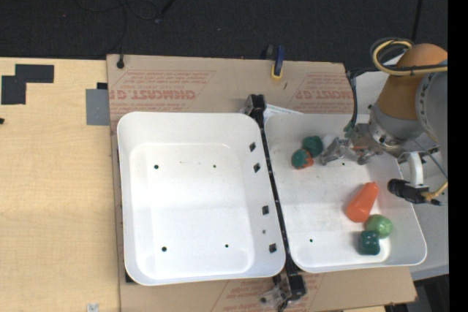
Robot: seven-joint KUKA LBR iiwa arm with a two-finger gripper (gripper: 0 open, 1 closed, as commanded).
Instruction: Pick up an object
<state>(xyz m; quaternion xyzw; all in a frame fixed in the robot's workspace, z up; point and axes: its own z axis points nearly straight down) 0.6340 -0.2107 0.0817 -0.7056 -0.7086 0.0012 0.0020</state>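
My gripper (335,152) hangs low over the right bin (329,259), near its back middle. Just left of its tip lie two small objects: a dark teal round piece (313,144) and a green piece with a red patch (301,158). The tip is close to them, but whether it touches either I cannot tell. Further toward the front right of the same bin lie an orange carrot-shaped object (362,202), a light green ball (379,225) and a teal block (369,243).
The left bin (135,157) stands beside the right one, with a black divider strip (267,186) between them. The arm's grey body and orange band (409,88) rise over the right bin's back right corner. A blue clamp (278,62) sits on the cardboard behind.
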